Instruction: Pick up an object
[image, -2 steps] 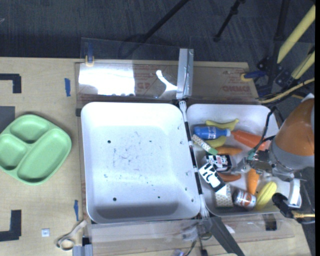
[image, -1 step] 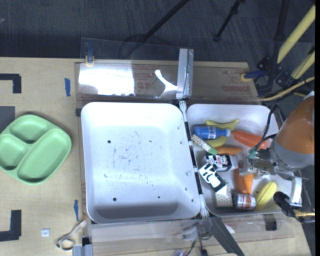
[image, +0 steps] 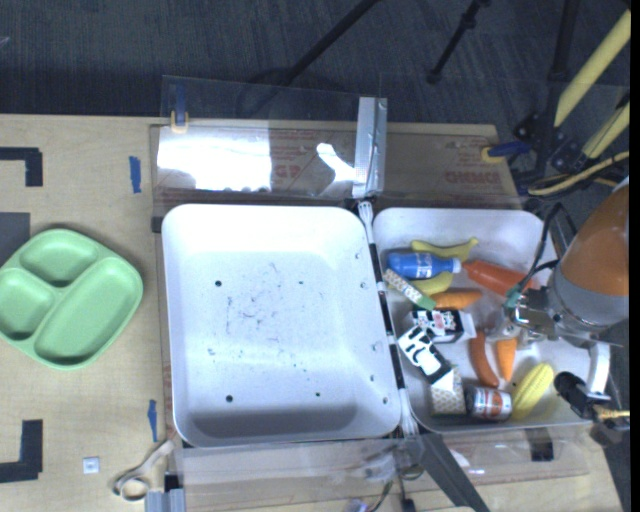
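Plywood bench (image: 80, 150), pale tan, carrying blue tape marks and black corner marks along its left part.

Left shallow white plastic bin (image: 270, 320), square with rounded corners, its floor scuffed with faint grey marks and a few dark dots.

Right shallow white plastic bin (image: 520, 228), touching the left one along a shared edge; all the small items lie in it.

Grey arm with an orange band (image: 600, 262), entering at the right edge over the right bin's right side. Its two-finger gripper (image: 528, 318) sits low near the bin's middle right (whether the fingers are apart or together cannot be told, and no item is seen between them).

Light green three-compartment plastic plate (image: 66, 296), on the bench well left of both bins.

Clear plastic sheet with a metal edge strip (image: 268, 142), standing behind the left bin.

Contents of the right bin, back to front:
- yellow toy banana (image: 446, 245), at the back;
- blue plastic bottle (image: 420, 265), lying just in front of the banana;
- red-orange toy pepper (image: 492, 274), right of the bottle;
- black-and-white patterned block (image: 432, 325), mid-bin;
- orange toy carrot (image: 484, 360), just left of the gripper;
- yellow toy lemon (image: 533, 386), near the front wall;
- small red-labelled can (image: 488, 403), lying beside the lemon.
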